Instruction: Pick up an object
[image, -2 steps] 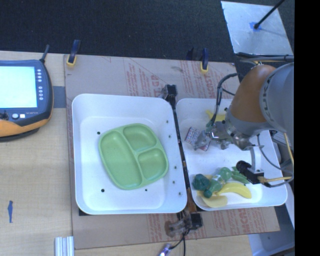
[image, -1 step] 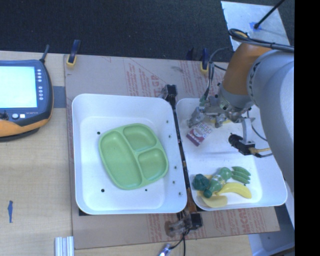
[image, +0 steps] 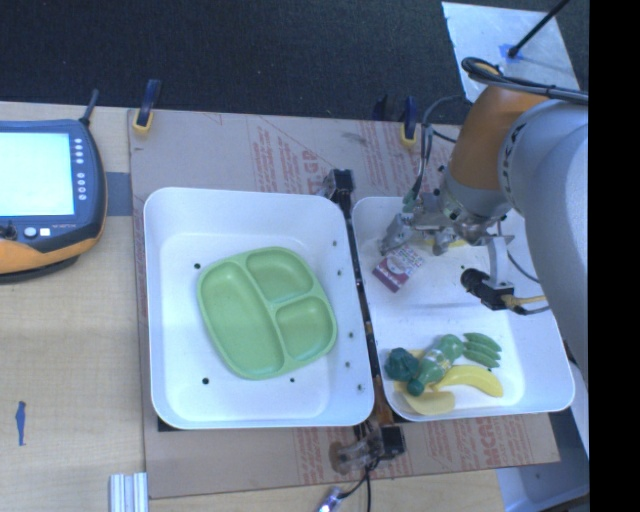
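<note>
On the cardboard-covered bench (image: 250, 160), two white bins (image: 170, 300) sit side by side.

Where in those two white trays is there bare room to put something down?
Left bin: white floor shows all around the green divided plate, widest along its near edge. Right bin: a bare strip lies between the small packet under the gripper and the toy-food pile, which crowds its near end.
</note>
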